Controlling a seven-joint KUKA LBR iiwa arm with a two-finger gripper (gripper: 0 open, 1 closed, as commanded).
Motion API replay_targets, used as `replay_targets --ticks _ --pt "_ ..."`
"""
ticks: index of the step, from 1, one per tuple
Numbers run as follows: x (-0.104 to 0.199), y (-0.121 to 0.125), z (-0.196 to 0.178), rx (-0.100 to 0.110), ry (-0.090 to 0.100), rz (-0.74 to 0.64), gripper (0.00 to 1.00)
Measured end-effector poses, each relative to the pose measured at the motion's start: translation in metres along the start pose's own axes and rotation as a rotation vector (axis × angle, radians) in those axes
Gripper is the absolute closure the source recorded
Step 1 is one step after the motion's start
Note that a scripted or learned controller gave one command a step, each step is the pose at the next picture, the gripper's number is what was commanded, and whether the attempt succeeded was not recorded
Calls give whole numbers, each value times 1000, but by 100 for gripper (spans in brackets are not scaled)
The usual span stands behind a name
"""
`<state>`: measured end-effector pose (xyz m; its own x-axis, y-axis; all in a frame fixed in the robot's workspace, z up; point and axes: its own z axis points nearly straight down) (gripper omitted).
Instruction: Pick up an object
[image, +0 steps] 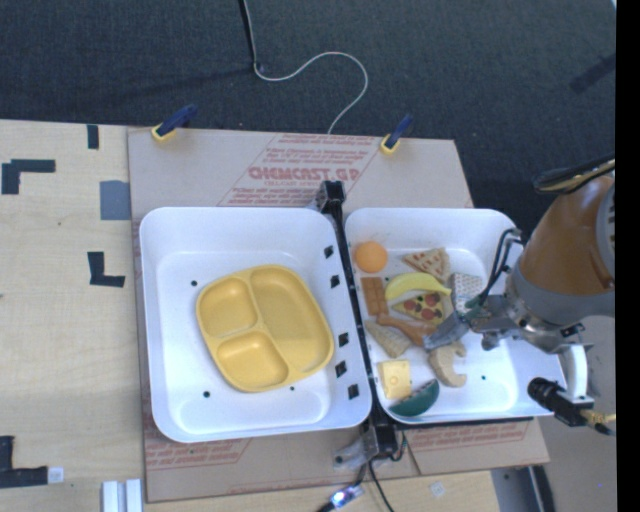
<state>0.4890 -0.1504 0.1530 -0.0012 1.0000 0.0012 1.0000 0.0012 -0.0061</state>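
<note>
The right bin (500, 390) holds a heap of toy food. In it are an orange ball (371, 256), a pizza slice (428, 263), a yellow banana (418, 286), a brown waffle strip (373, 295), a cheese cube (396, 379), a tan curved piece (449, 368) and a green piece (416, 401). My gripper (458, 328) reaches in from the right and sits low over the middle of the bin. It is just right of the banana and above the tan piece. Nothing visibly hangs from it.
The left bin (170, 400) carries a yellow three-part plate (265, 325). A black divider (345, 300) runs between the bins. The arm's grey and orange body (565, 260) covers the right bin's right wall. A grey mesh piece (466, 289) lies beside the gripper.
</note>
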Motion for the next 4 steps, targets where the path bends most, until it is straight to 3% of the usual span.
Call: replay_targets --ticks 1,2,3,4 --pt "4 2 63 0 0 0 0" --pt "4 2 68 -4 -1 1 0" --pt "4 2 58 -6 -2 1 100" --pt "-3 5 13 -7 -1 1 100"
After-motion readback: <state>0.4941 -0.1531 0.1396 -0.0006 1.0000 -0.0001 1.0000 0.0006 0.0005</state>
